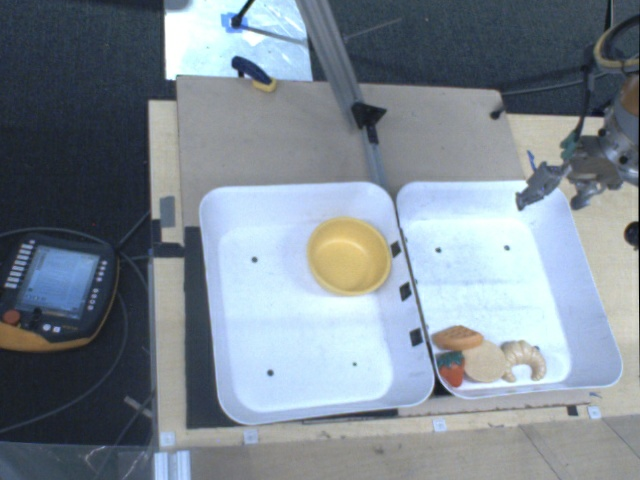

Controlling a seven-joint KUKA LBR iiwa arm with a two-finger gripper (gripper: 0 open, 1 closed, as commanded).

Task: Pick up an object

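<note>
Leftmost, a teach pendant (pixel 55 288) with a lit screen and a yellow underside is seen lying on the dark floor, with a cable running off from it. Next to it, the table (pixel 250 138) is covered by a brown board, on which two shallow white bins are set side by side, their inner rims touching. In the left bin (pixel 250 368) a single yellow bowl (pixel 348 255) is placed upright, near the far right corner of that bin. A grey metal pole (pixel 335 53) is seen crossing the board at a slant and ending just above the seam between the two bins. A small yellow and dark clamp (pixel 252 72) is fixed at the far edge of the board.

In the right bin (pixel 500 258) a small cluster of objects is gathered at the near edge: an orange bread-like piece (pixel 457 337), a red item (pixel 453 375) just beside it, a pale round disc (pixel 485 362) touching both, and a curved tan croissant-like piece (pixel 526 359) on the right of the disc.

Farthest right, the end effector (pixel 552 190) is held above the far right corner of the right bin, well apart from the cluster. Its two dark fingers are spread apart, and nothing is gripped between them. The grey wrist is seen reaching in from the right.
</note>
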